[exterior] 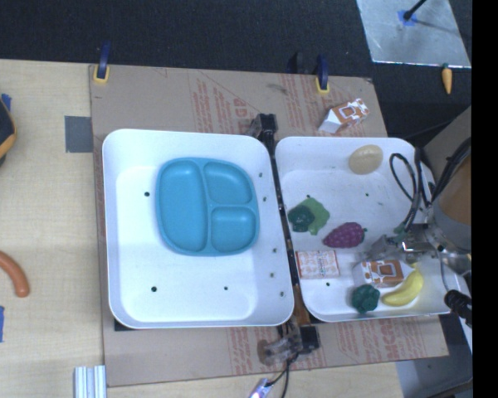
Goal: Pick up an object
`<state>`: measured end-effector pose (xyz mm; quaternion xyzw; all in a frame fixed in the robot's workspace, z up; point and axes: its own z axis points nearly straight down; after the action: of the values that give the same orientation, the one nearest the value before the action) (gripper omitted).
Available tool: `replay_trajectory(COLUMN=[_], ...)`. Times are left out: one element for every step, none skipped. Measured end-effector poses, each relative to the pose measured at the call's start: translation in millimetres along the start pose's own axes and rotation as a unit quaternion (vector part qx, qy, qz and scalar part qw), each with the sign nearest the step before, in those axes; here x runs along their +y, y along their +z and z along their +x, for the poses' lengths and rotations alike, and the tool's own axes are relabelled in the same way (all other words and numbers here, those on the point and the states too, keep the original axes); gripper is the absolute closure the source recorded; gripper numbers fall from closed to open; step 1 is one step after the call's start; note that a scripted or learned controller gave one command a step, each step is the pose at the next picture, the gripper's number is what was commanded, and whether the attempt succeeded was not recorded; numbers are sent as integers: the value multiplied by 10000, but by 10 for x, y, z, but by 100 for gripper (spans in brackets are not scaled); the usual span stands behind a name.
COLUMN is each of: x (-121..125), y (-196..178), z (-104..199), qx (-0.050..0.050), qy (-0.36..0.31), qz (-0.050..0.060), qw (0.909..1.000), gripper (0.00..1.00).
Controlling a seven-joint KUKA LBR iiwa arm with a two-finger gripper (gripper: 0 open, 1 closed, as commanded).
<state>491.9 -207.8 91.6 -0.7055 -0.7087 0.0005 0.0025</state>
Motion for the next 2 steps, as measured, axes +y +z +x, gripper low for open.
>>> replay_trajectory(x=[640, 1258], y=[-675, 0], z=[-39, -44], qx=[-17, -17], qy=[0, -1], qz=[-18, -1], qw=[10000, 10000], gripper=[0, 0])
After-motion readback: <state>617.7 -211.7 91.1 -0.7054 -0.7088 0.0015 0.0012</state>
